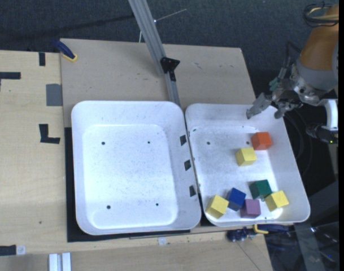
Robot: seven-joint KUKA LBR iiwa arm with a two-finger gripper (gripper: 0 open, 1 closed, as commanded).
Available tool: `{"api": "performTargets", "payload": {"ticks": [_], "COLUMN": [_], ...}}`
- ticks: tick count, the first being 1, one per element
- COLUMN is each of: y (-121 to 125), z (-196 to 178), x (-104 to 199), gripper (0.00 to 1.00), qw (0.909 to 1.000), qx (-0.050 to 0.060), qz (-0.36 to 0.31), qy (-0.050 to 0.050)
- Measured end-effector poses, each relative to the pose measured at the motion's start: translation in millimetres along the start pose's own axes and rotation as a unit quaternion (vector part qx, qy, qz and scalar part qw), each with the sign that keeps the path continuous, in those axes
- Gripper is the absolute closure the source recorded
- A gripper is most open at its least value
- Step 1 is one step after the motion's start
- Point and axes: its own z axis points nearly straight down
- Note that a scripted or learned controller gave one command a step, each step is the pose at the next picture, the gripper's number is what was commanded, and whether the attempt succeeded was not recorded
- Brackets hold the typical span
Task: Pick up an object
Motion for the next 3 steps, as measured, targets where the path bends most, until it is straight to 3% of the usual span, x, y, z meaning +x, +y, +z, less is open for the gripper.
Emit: {"api": "performTargets", "payload": {"ticks": [2, 3], "y": [6.6, 8.2], "z": [114.3, 99.8], "x": [3.7, 3.9], "gripper": [0.00, 1.00], "qw": [1.0000, 1.0000], "qx": [0.000, -0.003], "qz": [-0.001, -0.001], "qy": [0.000, -0.001]}}
